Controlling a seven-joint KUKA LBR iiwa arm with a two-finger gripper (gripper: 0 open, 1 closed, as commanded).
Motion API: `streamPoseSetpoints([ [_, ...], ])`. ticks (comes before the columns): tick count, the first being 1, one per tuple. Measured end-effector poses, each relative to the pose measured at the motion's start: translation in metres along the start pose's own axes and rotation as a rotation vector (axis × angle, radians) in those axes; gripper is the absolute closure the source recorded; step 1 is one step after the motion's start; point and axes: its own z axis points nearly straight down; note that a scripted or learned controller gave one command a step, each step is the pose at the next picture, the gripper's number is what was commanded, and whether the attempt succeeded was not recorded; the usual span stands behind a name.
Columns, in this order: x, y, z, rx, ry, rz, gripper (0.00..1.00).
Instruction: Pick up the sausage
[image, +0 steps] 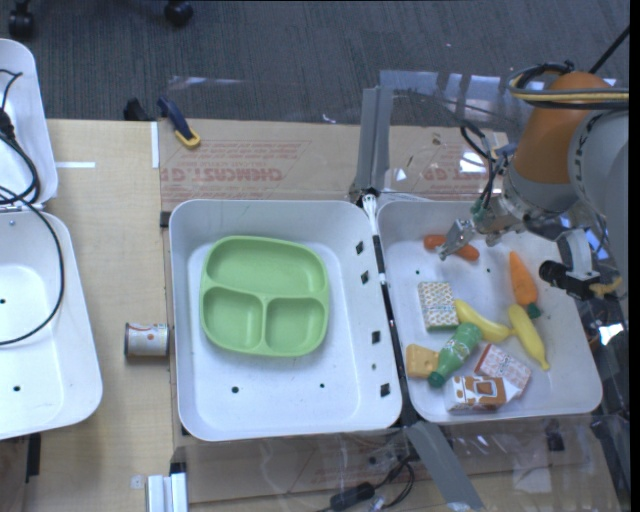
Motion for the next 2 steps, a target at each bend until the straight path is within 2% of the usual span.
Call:
streamPoseSetpoints([
  [1,-0.0004,0.0007,-0.0100,-0.002,-0.003,-0.003,1.00],
  [2,-0.0003,0.0007,-0.0100,-0.002,-0.003,-0.003,0.00],
])
